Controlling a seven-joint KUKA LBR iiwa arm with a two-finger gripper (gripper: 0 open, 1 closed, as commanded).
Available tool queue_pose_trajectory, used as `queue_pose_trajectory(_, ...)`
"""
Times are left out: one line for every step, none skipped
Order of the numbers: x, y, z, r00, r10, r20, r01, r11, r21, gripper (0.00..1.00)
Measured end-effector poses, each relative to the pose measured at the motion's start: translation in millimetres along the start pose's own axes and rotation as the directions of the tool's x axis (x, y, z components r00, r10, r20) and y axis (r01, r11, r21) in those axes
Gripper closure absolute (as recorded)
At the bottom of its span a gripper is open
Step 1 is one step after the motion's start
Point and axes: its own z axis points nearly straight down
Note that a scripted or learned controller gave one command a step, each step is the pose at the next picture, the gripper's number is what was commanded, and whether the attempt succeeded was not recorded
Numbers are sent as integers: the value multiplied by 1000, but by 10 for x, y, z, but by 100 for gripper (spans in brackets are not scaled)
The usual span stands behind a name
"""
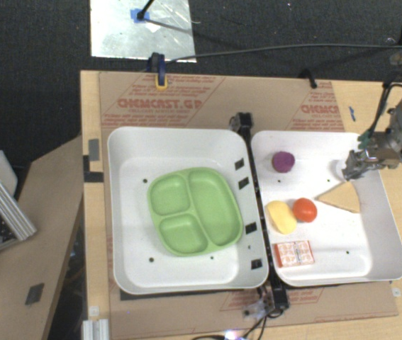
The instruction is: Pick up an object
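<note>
Now, two white bins: the left bin carries one glossy green tray with three wells, and the right bin carries five things — one purple ball, one yellow oblong, one red tomato, one tan wedge, one flat printed card. The gripper hangs above the wedge's upper end, and whether its fingers are apart or closed can't be told.

In the right bin you have five loose pieces. A purple ball sits near the bin's far left corner. A tan wedge lies flat toward the right wall. A red tomato touches a yellow lemon-like piece at the bin's left-middle. A small red-and-white box lies flat near the front wall.
</note>
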Motion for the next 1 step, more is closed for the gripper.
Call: queue_pose_trajectory(552,103,-33,1000,-1,0,1,1000,0,100)
